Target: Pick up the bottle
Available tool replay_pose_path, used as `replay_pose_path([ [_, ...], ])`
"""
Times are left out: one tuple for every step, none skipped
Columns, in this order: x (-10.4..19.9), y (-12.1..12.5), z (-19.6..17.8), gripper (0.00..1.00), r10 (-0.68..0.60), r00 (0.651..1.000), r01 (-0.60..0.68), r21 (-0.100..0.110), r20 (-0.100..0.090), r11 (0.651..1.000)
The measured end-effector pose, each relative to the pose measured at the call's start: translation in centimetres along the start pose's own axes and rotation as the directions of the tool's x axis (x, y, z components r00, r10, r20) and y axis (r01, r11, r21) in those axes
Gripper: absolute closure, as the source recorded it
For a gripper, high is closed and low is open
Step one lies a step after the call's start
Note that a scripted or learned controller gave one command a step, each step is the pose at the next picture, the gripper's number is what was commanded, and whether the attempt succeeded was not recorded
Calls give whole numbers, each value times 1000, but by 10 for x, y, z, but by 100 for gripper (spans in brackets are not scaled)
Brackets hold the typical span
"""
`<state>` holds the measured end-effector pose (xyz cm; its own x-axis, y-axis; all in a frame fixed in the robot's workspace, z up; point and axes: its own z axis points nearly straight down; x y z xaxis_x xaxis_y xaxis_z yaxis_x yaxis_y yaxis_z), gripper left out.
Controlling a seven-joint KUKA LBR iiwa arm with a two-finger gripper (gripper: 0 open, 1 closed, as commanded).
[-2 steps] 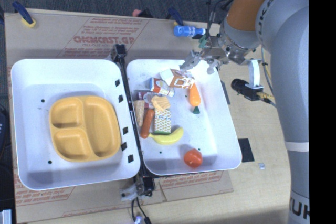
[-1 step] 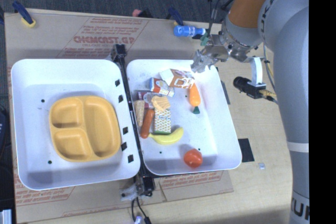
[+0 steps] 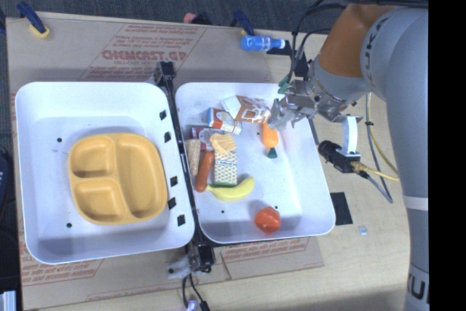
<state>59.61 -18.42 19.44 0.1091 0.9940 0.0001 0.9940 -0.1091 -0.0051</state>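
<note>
One small blue bottle [image 3: 256,44] with a pale cap lies on its side just beyond the far rim of the right bin [image 3: 240,86]. It is probably light, rigid, smooth plastic that rolls readily, so grip across the mid-body. The gripper [image 3: 282,113] hovers over that bin's far right corner, above a carrot [image 3: 270,136]; its state cannot be determined.

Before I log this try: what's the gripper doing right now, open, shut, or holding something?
Gripper: over the right bin's upper right part, just above the carrot; whether it holds anything cannot be told.
</note>
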Motion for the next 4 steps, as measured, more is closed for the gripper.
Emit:
replay_pose_path([
  [18, -59, 42, 100, 114, 993, -114, 1, -1, 993],
  [22, -123, 5, 100, -75, 997, 75, 0, -1, 997],
  [31, -124, 41, 100, -154, 988, 154, 0, -1, 988],
  [11, -122, -109, 100, -208, 978, 208, -4, 2, 978],
])
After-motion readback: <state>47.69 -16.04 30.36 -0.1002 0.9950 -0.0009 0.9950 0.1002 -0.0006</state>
